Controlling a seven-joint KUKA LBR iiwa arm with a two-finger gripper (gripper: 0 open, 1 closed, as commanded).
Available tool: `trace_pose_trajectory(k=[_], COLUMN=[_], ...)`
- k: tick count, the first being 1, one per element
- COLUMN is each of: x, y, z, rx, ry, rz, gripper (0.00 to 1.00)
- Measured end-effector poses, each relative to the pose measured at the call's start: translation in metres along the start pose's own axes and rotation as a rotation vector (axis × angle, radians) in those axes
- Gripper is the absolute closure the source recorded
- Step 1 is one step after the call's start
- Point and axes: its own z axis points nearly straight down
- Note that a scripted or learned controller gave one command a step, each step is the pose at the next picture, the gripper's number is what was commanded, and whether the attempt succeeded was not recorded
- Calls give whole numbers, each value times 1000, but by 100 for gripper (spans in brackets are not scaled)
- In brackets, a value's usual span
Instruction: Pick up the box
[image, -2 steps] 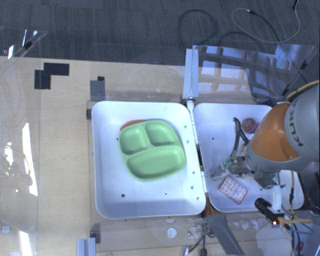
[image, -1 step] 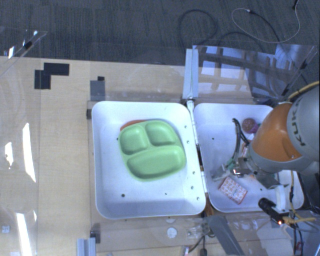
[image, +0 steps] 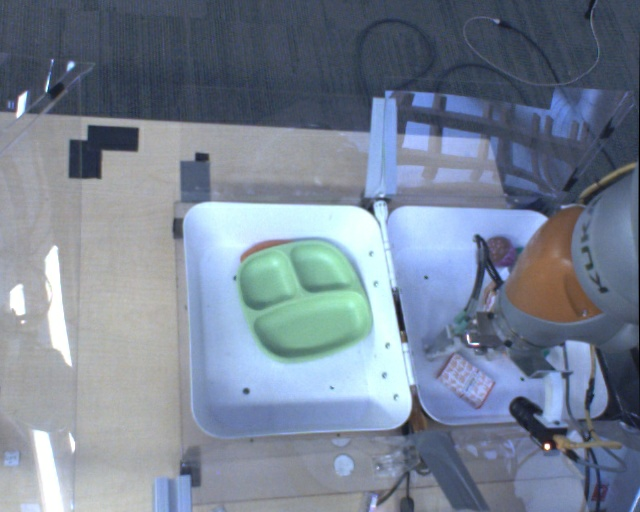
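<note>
Small flat patterned cardboard box (image: 466, 379), lying near in the right white bin (image: 430, 300), is judged light, stiff, best pinched across short edges.

A robotics lab bench.
Clear acrylic guard panels (image: 480, 130) fence a pale wooden bench (image: 120, 300); two white bins (image: 300, 420) sit fixed side by side, cables (image: 480, 60) trail over grey carpet (image: 200, 60).
</note>
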Motion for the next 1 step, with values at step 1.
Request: trace_pose_trajectory(k=[1], x=[4], y=[1], z=[0], rx=[-3], ry=[-5], rz=[-39], gripper=[0])
